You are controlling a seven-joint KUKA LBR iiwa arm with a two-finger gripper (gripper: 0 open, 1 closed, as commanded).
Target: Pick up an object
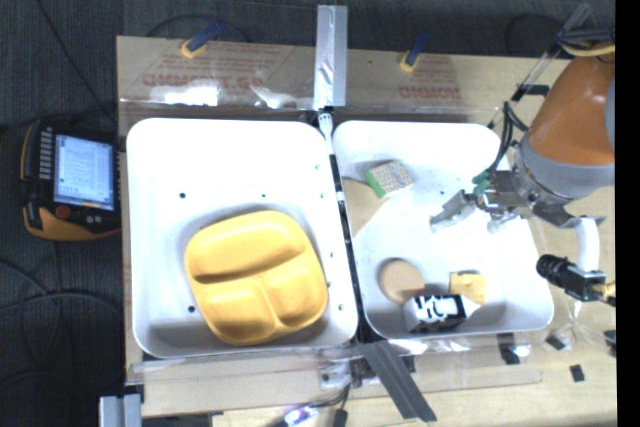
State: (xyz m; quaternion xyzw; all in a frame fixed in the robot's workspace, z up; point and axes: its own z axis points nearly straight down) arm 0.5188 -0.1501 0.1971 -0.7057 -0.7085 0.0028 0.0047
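My gripper (pixel 471 215) hangs over the middle right of the right bin (pixel 440 143), its fingers spread open with only bare bin floor between them. A green speckled block (pixel 388 177) lies to its upper left. Below it, near the bin's front wall, sit a tan round disc (pixel 397 277), a small yellow block (pixel 468 286) and a black-and-white object (pixel 435 309). The yellow block touches the black-and-white object. None of these touches the gripper.
The left bin (pixel 180 155) holds a large yellow divided tray (pixel 256 274). A metal divider (pixel 331 65) runs between the bins at the back. A handheld screen unit (pixel 70 179) lies on the floor to the left. The arm's orange band (pixel 575 115) stands over the right bin's right edge.
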